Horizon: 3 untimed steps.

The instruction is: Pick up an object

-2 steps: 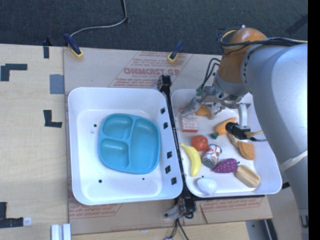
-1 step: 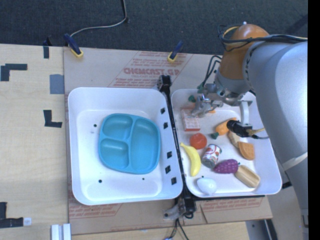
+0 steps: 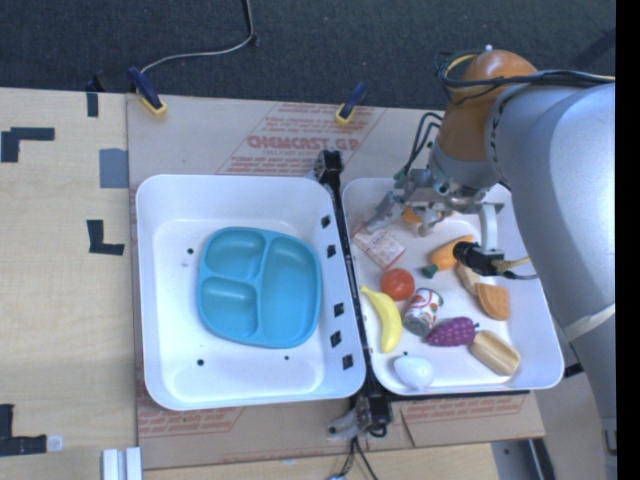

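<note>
My claw [image 3: 388,211] hangs low over the back left corner of the right bin [image 3: 543,366], near the wall it shares with the left bin [image 3: 158,268], and from this slant I cannot tell whether it is spread or pressed together. Just in front of it lies a flat white packet [image 3: 380,248] with red print, and beside it, toward my wrist, a small orange piece [image 3: 415,218]. Everything I could pick from is in this same bin. A red tomato [image 3: 397,284] sits in front of the packet, a yellow banana [image 3: 384,318] lies along the left wall, and a small can [image 3: 422,310] is tipped just beside both. A purple bunch of grapes [image 3: 452,332] is next to the can, with a tan bread roll [image 3: 495,352] to its right and a white egg [image 3: 413,371] at the front edge. Farther right lie an orange carrot-like piece [image 3: 447,254] and a brown slice [image 3: 487,296]. The left bin holds a blue divided plate [image 3: 258,286], well apart from me
</note>
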{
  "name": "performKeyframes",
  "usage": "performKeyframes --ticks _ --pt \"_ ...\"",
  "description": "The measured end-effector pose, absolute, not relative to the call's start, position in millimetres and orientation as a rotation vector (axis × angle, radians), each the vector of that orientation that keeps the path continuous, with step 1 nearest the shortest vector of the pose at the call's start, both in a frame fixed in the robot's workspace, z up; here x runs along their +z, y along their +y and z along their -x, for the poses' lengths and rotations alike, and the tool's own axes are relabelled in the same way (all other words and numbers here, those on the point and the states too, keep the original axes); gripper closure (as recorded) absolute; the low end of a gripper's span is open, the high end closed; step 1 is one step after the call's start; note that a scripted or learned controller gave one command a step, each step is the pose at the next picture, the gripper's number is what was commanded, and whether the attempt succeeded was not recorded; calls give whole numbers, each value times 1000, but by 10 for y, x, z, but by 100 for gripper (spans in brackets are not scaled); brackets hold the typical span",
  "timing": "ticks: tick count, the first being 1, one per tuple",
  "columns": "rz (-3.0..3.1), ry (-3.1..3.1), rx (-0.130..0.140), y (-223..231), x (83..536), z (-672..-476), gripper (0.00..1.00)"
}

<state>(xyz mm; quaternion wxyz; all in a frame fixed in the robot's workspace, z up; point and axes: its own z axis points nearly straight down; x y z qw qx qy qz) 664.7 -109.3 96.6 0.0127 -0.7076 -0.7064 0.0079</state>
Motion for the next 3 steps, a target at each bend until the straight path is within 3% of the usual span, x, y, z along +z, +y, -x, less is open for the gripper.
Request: performKeyframes --ticks 1,2,3 --pt "2208 -2205 20 -1091 1089 -6663 100" --pt "2208 -2205 21 -1091 1083 -6661 0" --pt "2216 -2207 28 -992 832 -6638 0"
